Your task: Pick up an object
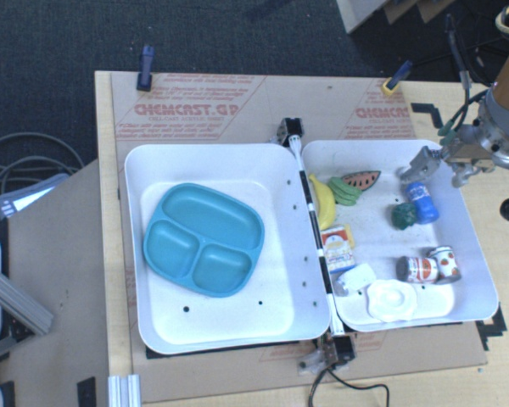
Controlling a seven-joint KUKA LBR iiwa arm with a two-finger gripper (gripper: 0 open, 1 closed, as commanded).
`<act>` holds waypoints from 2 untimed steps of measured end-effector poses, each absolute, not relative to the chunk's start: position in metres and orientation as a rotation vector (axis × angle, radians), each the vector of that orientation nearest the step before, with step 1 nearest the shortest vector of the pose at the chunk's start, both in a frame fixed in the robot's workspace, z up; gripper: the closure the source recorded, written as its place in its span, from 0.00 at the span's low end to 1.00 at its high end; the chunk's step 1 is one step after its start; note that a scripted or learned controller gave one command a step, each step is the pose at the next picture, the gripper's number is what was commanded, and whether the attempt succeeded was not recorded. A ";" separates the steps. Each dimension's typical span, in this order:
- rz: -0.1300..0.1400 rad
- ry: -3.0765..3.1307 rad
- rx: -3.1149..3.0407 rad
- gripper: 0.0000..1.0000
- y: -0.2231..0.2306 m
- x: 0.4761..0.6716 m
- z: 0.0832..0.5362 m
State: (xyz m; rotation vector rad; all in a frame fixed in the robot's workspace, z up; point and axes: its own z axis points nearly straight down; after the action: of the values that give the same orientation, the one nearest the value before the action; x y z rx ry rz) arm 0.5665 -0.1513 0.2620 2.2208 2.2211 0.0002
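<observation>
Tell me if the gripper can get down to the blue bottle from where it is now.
Probably yes. The gripper hangs over the right bin's far side, just above the blue bottle. Nothing lies over the bottle; only a dark green object touches its near-left side.

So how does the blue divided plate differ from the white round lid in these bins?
The blue divided plate lies alone in the left bin; the white round lid lies among other items in the right bin. The plate is far larger than the lid. The plate has three compartments; the lid shows none. Both lie flat, away from the tool.
</observation>
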 end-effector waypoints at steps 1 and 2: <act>0.001 2.221 2.221 0.00 -0.155 0.608 0.085; -0.001 2.223 2.223 0.00 -0.164 0.574 0.089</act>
State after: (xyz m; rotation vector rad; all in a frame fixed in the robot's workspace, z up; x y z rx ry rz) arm 0.5740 -0.1636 0.0893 2.2232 2.2226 -0.0012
